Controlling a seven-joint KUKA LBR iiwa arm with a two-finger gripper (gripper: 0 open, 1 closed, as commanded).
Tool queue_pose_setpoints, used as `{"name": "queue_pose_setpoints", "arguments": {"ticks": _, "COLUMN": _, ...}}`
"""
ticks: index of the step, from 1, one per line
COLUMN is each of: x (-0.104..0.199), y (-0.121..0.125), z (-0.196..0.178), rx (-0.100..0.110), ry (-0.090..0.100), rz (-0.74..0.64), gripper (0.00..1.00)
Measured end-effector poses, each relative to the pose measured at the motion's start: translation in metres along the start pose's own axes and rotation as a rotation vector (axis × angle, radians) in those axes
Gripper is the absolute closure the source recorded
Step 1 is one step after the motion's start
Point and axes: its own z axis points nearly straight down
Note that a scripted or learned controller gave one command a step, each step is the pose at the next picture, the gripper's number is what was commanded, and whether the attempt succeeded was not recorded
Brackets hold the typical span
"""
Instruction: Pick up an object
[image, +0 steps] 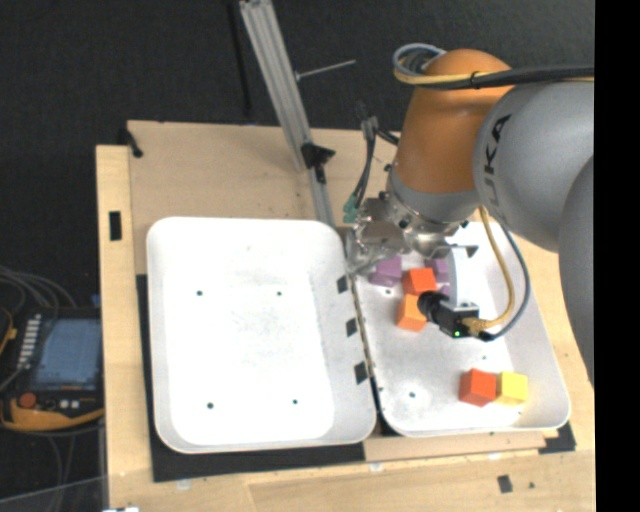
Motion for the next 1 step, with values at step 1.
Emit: {"name": "queue_pose_setpoints", "arguments": {"ticks": 1, "x": 0.0541, "y": -0.0099, "z": -0.0004, "rx": 0.002, "ry": 0.000, "rz": 0.000, "gripper": 1.00}}
